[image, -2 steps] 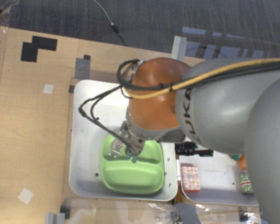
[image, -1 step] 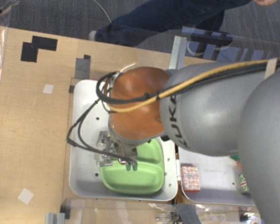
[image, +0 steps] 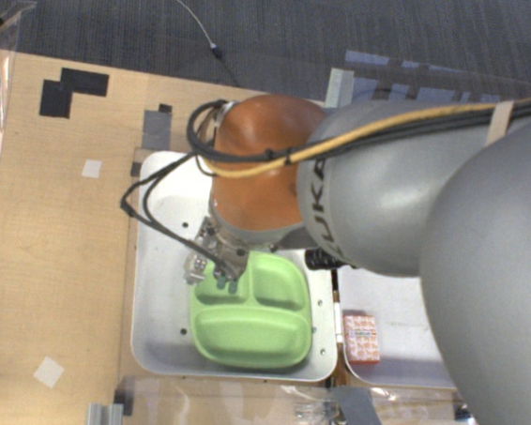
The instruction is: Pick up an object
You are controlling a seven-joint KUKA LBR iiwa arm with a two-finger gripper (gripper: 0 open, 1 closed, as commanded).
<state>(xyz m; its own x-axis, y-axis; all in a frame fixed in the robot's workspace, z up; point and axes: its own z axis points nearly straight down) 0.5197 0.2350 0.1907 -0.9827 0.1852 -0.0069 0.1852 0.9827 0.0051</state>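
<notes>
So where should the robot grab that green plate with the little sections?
Probably by the rim. The green tray lies flat in the left bin, too wide to span, so its thin raised edge is what two fingers could pinch. Coming straight down from above onto the far-left rim looks best: the gripper already hangs there, and the bin wall crowds the right side.

Right bin (image: 391,366) mostly behind arm (image: 420,176)

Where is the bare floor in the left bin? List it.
Left bin: a bare strip runs between its left wall and the green divided tray, widening toward the far-left corner. Crowded at the tray's top-left corner, where the gripper sits. The right bin holds a small pink box.
</notes>
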